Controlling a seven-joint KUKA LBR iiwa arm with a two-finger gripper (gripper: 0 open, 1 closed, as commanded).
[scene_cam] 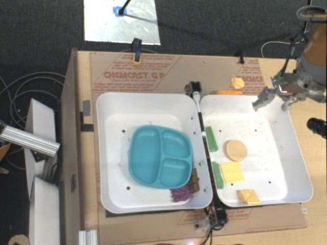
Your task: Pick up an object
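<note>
The right bin (271, 137) holds a round tan disc (236, 150), a yellow square slice (232, 172), a small yellow block (248, 196) and two green sticks (210, 138) (217, 175) along its left wall. My gripper (274, 101) hovers over the bin's far right corner, well above and behind the disc. Its fingers are spread open with nothing between them.
The left bin (117, 116) carries a teal divided plate (161, 156), with a purple piece (180, 194) and a brown piece (194, 182) at its near right corner. An orange stick (230, 92) and a yellow lump (237, 82) lie on the cardboard behind the right bin.
</note>
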